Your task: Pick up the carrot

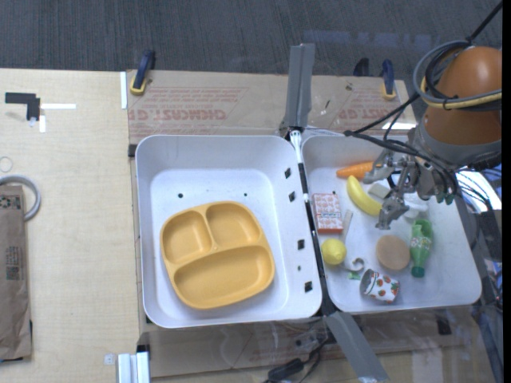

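The carrot (354,169) is a small orange piece lying near the far left of the right bin (459,290), just above the banana (363,197). My gripper (397,194) hangs over the middle of that bin, to the right of the carrot and apart from it. Its metal tip sits right of the banana and above a tan round object (393,253). Nothing of the carrot is covered.
The right bin also holds a red-and-white box (327,212), a lemon (333,251), a green bottle (420,247) and a patterned cup (379,286) on its side. A yellow divided plate (217,253) lies in the left bin (152,214).
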You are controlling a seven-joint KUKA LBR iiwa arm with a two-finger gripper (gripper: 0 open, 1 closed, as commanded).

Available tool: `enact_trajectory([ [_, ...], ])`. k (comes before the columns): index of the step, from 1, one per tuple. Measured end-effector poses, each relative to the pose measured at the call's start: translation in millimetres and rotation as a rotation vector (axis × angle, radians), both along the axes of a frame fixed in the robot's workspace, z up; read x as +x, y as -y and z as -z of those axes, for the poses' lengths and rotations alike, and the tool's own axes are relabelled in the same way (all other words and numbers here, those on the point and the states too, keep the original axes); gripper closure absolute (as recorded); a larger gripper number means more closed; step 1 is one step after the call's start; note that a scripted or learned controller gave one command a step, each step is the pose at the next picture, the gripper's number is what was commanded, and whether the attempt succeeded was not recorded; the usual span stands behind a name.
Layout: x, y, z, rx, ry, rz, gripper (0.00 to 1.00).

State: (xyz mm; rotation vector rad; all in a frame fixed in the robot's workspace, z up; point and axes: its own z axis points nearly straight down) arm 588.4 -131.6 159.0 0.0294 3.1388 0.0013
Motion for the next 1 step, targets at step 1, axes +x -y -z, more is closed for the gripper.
enact_trajectory([
  [1, 0.9, 0.1, 29.4, -0.001, -0.001, -0.081, 0.0],
])
